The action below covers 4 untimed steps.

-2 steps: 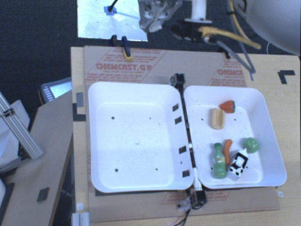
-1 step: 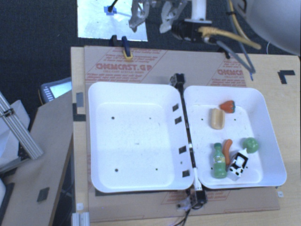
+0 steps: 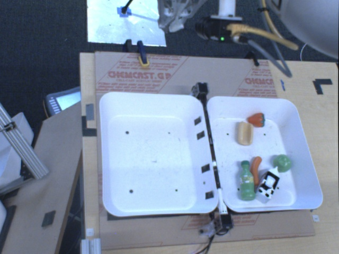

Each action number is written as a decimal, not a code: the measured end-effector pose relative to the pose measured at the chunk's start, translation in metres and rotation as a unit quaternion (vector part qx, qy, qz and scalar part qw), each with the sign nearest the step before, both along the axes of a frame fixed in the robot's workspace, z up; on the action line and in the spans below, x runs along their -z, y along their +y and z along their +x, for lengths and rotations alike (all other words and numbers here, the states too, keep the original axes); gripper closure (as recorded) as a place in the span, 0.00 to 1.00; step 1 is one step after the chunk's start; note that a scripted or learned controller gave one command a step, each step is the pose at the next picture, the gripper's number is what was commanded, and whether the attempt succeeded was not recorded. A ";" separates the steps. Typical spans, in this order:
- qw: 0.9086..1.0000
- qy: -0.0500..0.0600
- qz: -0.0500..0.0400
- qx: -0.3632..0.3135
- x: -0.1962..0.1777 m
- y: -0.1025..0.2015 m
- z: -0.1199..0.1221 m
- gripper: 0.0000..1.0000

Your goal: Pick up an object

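Note:
Several small objects lie in the right bin (image 3: 304, 142): an orange-red piece (image 3: 256, 119) near the back, a tan bread-like piece (image 3: 244, 133), a green bottle (image 3: 246, 181), an orange carrot-like stick (image 3: 256, 169), a green round thing (image 3: 282, 163) and a black-and-white cow-patterned toy (image 3: 268, 186). My gripper (image 3: 172, 21) hangs high at the top of the camera view, well behind both bins and far from every object. Nothing shows between its fingers.
The left bin (image 3: 153, 152) sits beside the right one, joined by a black clipped seam (image 3: 207, 147). Both rest on a brown board (image 3: 148, 75). A shiny metal plate (image 3: 122, 15) lies behind, with yellow and grey cables (image 3: 265, 33) trailing from the arm.

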State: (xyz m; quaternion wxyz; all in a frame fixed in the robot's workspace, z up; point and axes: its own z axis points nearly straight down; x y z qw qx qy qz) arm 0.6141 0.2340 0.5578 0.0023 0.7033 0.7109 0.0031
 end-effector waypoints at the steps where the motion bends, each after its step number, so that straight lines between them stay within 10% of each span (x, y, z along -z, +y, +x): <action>1: 1.000 0.000 0.000 -0.001 0.000 0.000 0.000 0.00; 2: 1.000 -0.001 0.000 -0.002 -0.011 0.000 0.000 1.00; 3: 1.000 0.011 -0.004 0.006 0.219 -0.001 0.052 1.00; 4: 1.000 -0.003 0.002 0.003 0.099 0.001 0.040 1.00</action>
